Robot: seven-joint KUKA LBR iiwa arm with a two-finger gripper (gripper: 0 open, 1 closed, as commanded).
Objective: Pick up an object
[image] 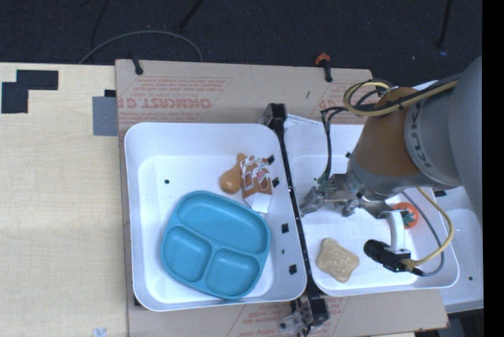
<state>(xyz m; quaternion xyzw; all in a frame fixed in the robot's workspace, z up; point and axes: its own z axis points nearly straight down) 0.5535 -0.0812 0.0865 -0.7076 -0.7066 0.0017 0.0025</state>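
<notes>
Placement of the two-finger gripper (pixel 316 200) low over the shallow white bin (pixel 346 158) beneath the grey arm suggests a descent toward something on that bin's floor, although nothing is seen in its hold, and whether it is open or closed cannot be told from this slanted view. Just below the gripper in the view, a flat tan biscuit-shaped piece (pixel 337 260) is lying loose and apart from it, which is judged the likeliest thing to be picked. A small orange-red item (pixel 405 216) is partly hidden behind the wrist. The black dividing rim (pixel 285 186) is just beside the gripper, so little room is left on that side; more open floor is offered above it in the view. Beyond the rim, in the neighbouring white bin (pixel 157 178), a blue three-compartment plastic tray (pixel 214 245) and an orange-brown toy with a white patterned wrapper (pixel 248 176) are lying untouched.
</notes>
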